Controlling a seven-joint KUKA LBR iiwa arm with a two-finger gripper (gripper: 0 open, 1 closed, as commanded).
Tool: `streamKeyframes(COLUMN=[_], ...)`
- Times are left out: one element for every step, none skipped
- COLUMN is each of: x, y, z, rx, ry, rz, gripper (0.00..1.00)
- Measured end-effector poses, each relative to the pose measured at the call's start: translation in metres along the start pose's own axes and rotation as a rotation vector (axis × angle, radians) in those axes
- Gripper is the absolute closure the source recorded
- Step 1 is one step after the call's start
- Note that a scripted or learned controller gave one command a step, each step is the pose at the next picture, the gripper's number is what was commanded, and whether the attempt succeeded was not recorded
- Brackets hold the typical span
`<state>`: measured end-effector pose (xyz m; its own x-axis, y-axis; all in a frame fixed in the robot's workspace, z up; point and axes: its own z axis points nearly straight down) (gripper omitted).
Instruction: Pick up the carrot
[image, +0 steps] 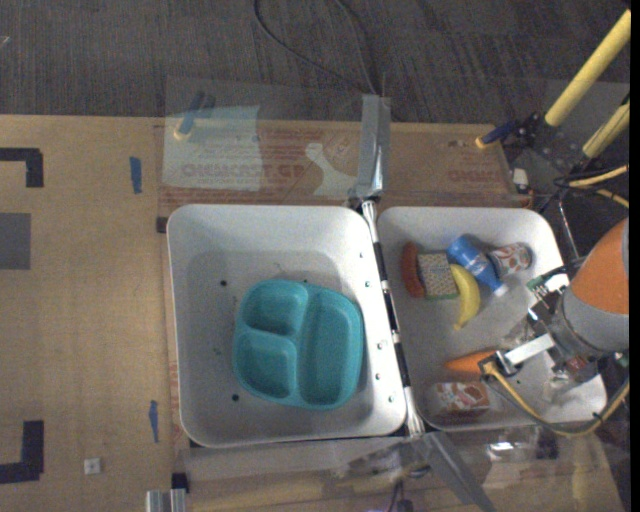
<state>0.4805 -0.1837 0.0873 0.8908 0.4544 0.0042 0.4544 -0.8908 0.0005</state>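
On the worktop (80, 330) 2 bins sit side by side, touching along their inner walls. The left bin (200, 240) holds 1 divided plate (298, 343), lying near its middle, toward the front. In the right bin (540, 230), a cluster lies toward the back: a sandwich (428, 273) on the left, a banana (466, 296) just right of it, a bottle (473, 260) behind the banana, and a small cup (509, 259) right of the bottle. Toward the front lies the carrot (470, 364), with a packet (461, 397) just in front of it. The claw (500, 364) sits at the carrot's right end, the arm (595, 300) reaching in from the right.
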Motion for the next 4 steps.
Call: streamKeyframes(x=[0.002, 0.006, 0.030, 0.008], y=[-0.002, -0.014, -0.064, -0.021], z=[0.000, -0.064, -0.047, -0.033], rx=[-0.004, 0.003, 0.006, 0.003], ry=[-0.002, -0.006, -0.006, -0.006], rz=[-0.108, -0.147, -0.331, -0.280], gripper=[0.00, 0.00, 0.00, 0.00])
